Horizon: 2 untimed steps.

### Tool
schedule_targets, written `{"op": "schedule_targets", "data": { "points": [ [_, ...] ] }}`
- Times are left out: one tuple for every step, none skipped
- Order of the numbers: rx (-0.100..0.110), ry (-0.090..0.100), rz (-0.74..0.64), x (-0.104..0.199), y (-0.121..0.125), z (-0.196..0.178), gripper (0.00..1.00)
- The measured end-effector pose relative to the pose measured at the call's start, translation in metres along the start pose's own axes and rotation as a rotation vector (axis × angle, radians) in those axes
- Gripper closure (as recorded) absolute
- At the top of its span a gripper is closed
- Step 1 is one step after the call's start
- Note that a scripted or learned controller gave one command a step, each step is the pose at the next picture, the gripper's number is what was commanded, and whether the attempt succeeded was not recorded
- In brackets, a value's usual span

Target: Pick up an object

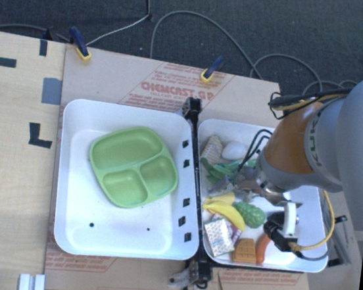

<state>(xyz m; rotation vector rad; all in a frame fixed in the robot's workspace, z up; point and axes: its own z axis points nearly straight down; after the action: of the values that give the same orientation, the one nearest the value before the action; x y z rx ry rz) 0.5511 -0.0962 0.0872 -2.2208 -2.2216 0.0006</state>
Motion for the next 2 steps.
{"op": "schedule_targets", "data": {
  "points": [
    [-0.006,-0.002,-0.001,-0.012,0.062,0.001,0.00],
    [0.034,-0.003,0.006,-0.009,0.101,0.003,0.00]
  ]
}}
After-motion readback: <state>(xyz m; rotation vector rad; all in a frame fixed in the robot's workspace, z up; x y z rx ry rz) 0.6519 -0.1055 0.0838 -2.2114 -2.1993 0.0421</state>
